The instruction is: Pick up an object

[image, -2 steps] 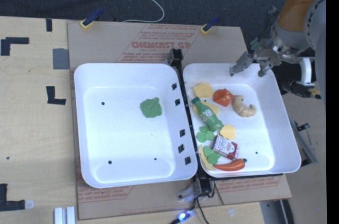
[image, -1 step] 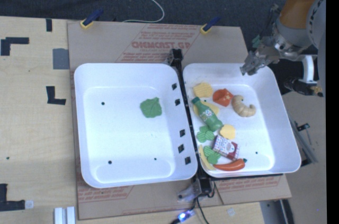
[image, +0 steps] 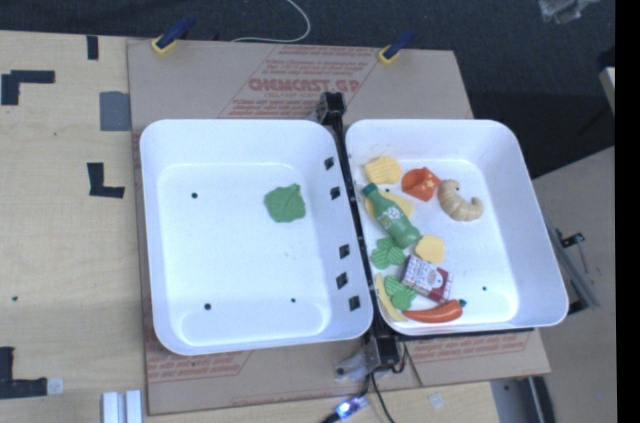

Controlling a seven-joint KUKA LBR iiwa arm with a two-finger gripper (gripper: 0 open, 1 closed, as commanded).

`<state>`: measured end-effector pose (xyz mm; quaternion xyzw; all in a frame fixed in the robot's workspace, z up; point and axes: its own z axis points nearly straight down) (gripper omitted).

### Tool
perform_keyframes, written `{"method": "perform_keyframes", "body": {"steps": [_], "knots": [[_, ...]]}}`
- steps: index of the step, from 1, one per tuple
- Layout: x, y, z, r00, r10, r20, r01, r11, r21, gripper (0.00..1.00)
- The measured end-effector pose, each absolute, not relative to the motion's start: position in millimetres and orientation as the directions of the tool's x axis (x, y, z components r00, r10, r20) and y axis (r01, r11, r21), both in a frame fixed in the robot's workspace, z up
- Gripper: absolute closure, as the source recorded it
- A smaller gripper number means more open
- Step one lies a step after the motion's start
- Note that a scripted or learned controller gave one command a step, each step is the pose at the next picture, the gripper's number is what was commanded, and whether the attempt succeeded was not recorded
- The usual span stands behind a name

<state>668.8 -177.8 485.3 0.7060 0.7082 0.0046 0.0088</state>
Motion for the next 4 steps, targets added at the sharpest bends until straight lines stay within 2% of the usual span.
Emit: {"method": "perform_keyframes", "body": {"steps": [1,2,3,4], "knots": [[610.9,-175.6,540.2,0.0,1.0,-0.002,1.0,0.0,0.006,1.0],[568.7,-226.5,535.1,0.004,1.0,-0.002,1.0,-0.004,0.0,1.0],[536.6,-223.6,535.3,0.0,1.0,0.0,1.0,0.0,0.001,1.0],[518.4,-222.9,535.1,-0.001,1.0,0.0,1.0,0.001,0.0,1.0]]}}
